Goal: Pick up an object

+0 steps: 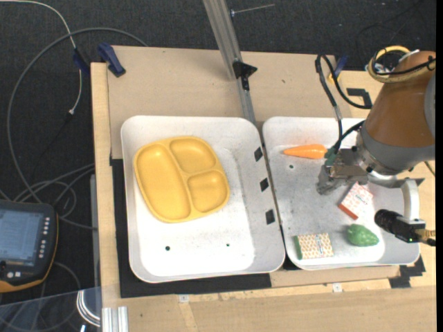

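Claw point(331, 180) first: we see it hanging low over the right bin point(294, 206), in the upper middle of it, but from this angle we honestly can't tell whether it's open or closed. Nothing visibly sits in it, so we won't call it a grab.

Closest thing to it is the orange carrot point(304, 152), lying flat on its side near the back of that bin, pointy end toward the left, just up and left of the claw. Just to the lower right of the claw there's a small white packet with red print point(356, 201), tilted, partly tucked under the arm's wrist. Down at the front edge of the bin we've got a flat patterned square with a green border point(314, 245), and to its right a lumpy green thing point(362, 236), the two near each other but apart.

The grey arm with its orange band point(401, 116) comes in from the right and covers the bin's right side.

Next door, the left bin point(208, 251) holds a yellow divided plate point(181, 178) with three sections, sitting toward the back left. Both bins sit side by side on the table point(173, 75), with a metal pole point(221, 19) rising at the back and a tablet-like handheld screen point(24, 244) off on the floor at left.
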Controlling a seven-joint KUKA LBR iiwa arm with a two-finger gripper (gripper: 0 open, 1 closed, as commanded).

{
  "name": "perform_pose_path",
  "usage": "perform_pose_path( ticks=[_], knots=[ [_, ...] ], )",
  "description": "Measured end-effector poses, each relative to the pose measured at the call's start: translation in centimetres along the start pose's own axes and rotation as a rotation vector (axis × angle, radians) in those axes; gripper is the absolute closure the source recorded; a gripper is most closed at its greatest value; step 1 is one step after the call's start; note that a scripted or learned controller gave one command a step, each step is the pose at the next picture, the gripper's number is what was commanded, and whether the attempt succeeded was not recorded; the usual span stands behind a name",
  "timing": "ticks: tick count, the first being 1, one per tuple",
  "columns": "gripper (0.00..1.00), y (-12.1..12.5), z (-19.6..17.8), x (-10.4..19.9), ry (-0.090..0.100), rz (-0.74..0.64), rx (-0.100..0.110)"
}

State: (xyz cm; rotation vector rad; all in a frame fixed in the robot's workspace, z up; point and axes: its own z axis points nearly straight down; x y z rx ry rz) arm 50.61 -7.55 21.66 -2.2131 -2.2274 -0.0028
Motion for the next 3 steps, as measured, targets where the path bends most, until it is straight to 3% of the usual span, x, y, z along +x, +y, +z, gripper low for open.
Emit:
perform_pose_path(
  ticks=[3],
  knots=[
    [1.0,3.2,-2.0,15.6,0.001,-0.001,-0.002]
  ],
)
